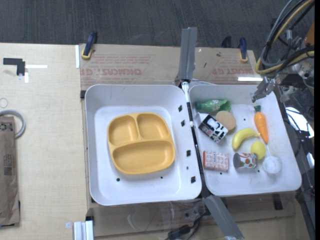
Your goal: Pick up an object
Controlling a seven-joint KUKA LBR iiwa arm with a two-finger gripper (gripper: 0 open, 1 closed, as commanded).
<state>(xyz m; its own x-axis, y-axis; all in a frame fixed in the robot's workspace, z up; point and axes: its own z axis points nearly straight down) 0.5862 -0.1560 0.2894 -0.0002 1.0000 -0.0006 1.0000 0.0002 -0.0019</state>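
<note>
The right bin (285, 181) holds several small items. A green packet (213, 105) lies at its back, with a tan round disc (226, 120) and a black-and-white box (213, 128) just in front. A banana (244, 136), a carrot (261, 126) and a yellow lemon (258, 148) sit toward the right. A red-and-white packet (216, 160), a small printed cup (244, 161) and a white ball (272, 165) lie along the front. My gripper (262, 91) hangs over the bin's back right corner, above and behind the carrot, with nothing seen in it.
The left bin (95, 149) holds a yellow divided plate (141, 143). A grey divider post (187, 54) stands behind the seam between the bins. Cables and arm hardware (292, 39) crowd the upper right. A brown bag (7, 164) lies on the bench at the far left.
</note>
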